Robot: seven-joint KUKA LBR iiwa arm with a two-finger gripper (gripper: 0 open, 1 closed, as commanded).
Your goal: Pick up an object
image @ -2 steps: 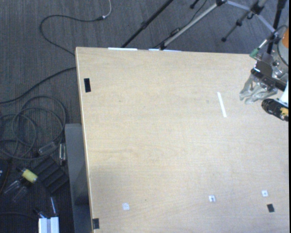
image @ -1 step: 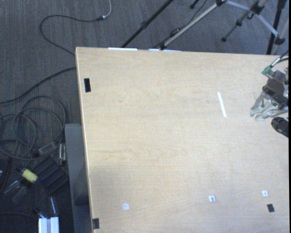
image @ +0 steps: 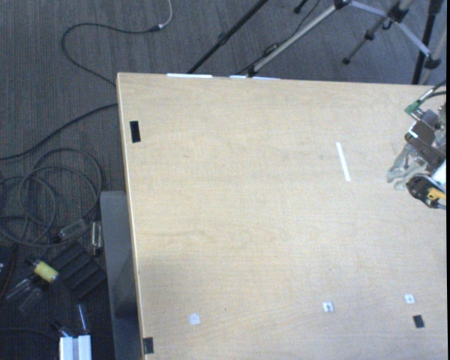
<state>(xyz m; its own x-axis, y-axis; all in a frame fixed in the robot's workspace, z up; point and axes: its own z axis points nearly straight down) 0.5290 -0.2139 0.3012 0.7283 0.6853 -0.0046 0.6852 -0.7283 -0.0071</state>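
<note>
A thin white stick (image: 343, 161) lies flat on the pale wooden bench top (image: 247, 216), right of centre and angled slightly. My gripper (image: 400, 174) hangs at the far right edge of the view, a short way to the right of the stick and apart from it. Nothing shows held in the gripper. The rest of the arm is cut off by the frame edge.
A small black tag (image: 134, 131) sits near the bench's left edge, and small markers (image: 328, 307) (image: 418, 321) dot the front right. Cables (image: 37, 201) and gear lie on the carpet to the left; tripod legs (image: 375, 6) stand behind the bench.
</note>
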